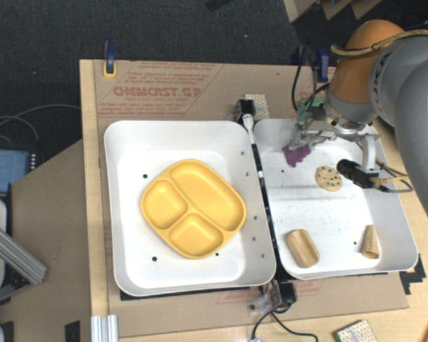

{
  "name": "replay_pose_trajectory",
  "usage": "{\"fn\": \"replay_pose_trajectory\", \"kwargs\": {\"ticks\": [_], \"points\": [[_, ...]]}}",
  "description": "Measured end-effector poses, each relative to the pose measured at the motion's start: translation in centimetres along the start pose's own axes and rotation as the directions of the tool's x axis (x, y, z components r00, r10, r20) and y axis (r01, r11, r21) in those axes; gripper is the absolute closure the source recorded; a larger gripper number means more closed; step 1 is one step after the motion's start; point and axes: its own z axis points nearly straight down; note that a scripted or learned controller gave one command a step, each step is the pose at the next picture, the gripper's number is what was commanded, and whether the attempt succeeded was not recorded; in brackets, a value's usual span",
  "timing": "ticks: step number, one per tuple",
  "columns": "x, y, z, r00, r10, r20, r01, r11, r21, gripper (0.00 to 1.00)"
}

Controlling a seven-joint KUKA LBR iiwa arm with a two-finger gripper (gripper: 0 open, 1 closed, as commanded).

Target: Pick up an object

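Note:
My gripper (304, 135) hangs low over the far left part of the right bin (342, 219). A small purple object (295, 154) shows directly beneath it, on or just above the bin floor; whether it is gripped is hidden. A round chocolate-chip cookie (329, 177) lies a little to the right of the purple object. Near the bin's front edge rests a tan bread roll (302, 247), and a tan cone-shaped piece (371, 241) sits at the front right.
The left bin (128, 248) holds a yellow three-compartment plate (192, 206) in its middle. A raised rim divides the two bins. The grey arm with its orange band (364, 55) covers the far right corner of the bench.

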Motion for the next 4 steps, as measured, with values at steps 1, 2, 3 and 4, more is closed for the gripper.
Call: {"fn": "replay_pose_trajectory", "kwargs": {"ticks": [1,2,3,4], "points": [[0.0,-0.2,0.4,1.0,0.0,0.0,0.0,1.0,0.007,0.0],[-3.7,-2.0,1.7,1.0,0.006,-0.001,-0.006,1.0,0.019,0.0],[1.2,0.5,1.6,1.0,-0.003,0.0,0.003,1.0,0.009,0.0],[-10.0,-5.0,1.6,1.0,0.011,0.001,-0.011,1.0,0.018,0.0]]}}
